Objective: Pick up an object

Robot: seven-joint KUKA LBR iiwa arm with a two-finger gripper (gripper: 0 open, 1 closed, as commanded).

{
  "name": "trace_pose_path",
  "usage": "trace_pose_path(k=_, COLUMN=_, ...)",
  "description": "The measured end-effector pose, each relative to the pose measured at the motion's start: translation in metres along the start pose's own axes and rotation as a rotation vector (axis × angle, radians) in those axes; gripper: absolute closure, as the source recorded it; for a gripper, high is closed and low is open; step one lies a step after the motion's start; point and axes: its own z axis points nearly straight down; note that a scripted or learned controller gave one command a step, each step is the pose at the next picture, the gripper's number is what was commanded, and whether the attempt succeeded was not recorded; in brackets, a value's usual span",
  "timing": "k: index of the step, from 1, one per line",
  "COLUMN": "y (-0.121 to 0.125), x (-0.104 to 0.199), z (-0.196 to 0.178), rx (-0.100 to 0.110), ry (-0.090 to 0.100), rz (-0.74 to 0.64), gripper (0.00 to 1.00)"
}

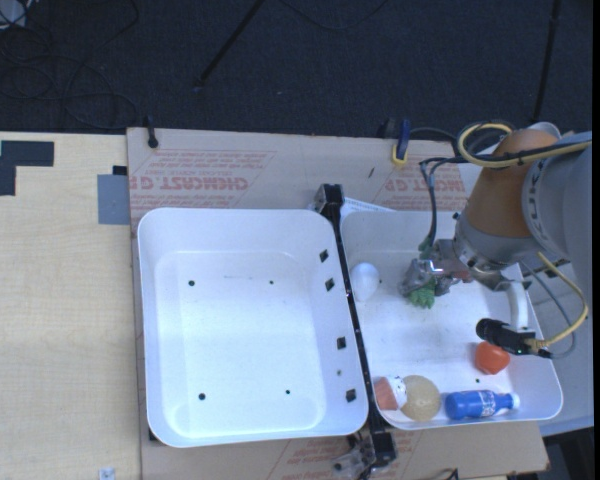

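Because the arm fills the far right of the right bin, we take that bin as our landmark and place everything against it. Its neighbour, the left bin, lies alongside across the shared rim. We see the gripper low over the right bin's upper middle, at a green object that looks like the pick; it sits just under the tool tip, touching or nearly so. Whether the claw is released or clenched we cannot tell, since the tool blurs into the green shape, so we do not count it as held. Our main worry is a false grasp: the object is small and lumpy, and a claw closing off-centre could squeeze it out sideways or catch only an edge that slips on the lift. A white ball rests near the shared rim, left of the green object, and a push that way could set it rolling. Along the near edge lie a blue bottle, a tan ball and an orange piece, well apart from the gripper, so we judge them unlikely to be disturbed. The cables looping off the wrist could snag on a high lift.
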Motion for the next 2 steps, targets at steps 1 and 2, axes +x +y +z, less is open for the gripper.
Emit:
trace_pose_path(k=1, y=-0.063, x=0.072, z=-0.002, rx=0.006, ry=0.004, rz=-0.001, gripper=1.0)
trace_pose_path(k=2, y=-0.03, x=0.144, z=-0.106, rx=-0.011, ry=0.001, rz=-0.005, gripper=1.0)
